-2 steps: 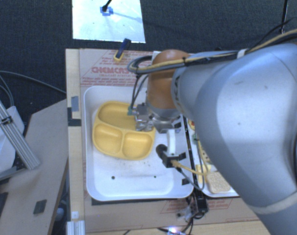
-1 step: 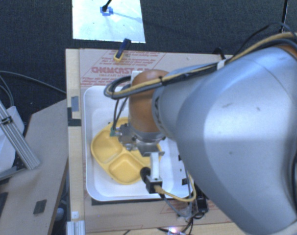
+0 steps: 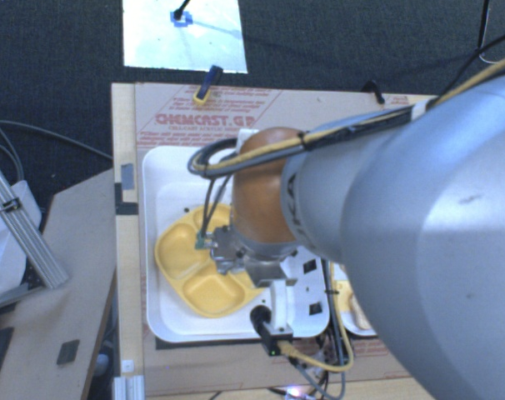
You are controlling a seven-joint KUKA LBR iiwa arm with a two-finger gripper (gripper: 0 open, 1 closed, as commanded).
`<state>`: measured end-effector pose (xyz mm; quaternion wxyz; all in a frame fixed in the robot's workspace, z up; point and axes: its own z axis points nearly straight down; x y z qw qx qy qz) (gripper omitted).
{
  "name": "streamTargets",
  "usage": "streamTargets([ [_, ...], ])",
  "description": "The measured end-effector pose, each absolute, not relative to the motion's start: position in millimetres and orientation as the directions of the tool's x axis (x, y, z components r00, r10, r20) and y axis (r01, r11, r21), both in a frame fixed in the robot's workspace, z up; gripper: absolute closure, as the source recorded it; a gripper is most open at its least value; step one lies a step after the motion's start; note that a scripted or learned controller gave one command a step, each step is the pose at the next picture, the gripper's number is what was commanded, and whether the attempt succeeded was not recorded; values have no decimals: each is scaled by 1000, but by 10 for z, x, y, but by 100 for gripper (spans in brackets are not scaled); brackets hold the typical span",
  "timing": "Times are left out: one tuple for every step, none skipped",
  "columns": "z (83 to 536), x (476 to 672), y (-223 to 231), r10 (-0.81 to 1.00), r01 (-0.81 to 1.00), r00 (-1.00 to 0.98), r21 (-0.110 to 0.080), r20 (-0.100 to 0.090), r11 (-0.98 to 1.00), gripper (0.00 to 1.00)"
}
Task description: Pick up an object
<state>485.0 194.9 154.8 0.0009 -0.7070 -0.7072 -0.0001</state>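
The arm (image 3: 419, 223) is seen reaching in from the right and bending down over the left white bin (image 3: 157, 248), with its orange band (image 3: 261, 194) and the grey wrist housing below it covering much of the bin's middle. In that bin lies a yellow divided tray (image 3: 190, 269), with at least two shallow compartments visible; it rests flat on the bin floor, its right part hidden beneath the wrist. The hand (image 3: 227, 261) is judged to sit just under the wrist, right at the tray's inner edge, but it is masked by the housing and cables, so whether it is open, closed or gripping anything cannot be told. Nothing is seen lifted clear of the bin, and the tray looks to be lying level, so the pick is judged not yet completed: the approach and descent appear to be done, while the closing on the tray, if that is the chosen object, and the lift remain. A pale yellowish object (image 3: 352, 302) is glimpsed in the right bin, mostly covered by the arm. The bins are carried on a bench (image 3: 261, 111) topped with a printed cardboard sheet, on whose far edge a small blue and yellow tool (image 3: 207, 86) lies
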Motion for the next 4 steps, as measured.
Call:
streamTargets([
  [840, 5348, 1654, 1000, 1000, 2, 2, 3, -2, 100],
  [890, 5371, 1614, 1000, 1000, 3, 16, -6, -3, 0],
  [998, 5377, 1626, 1000, 1000, 4, 16, -2, -4, 100],
  [2423, 6576, 1409, 1000, 1000, -2, 24, 2, 2, 100],
])
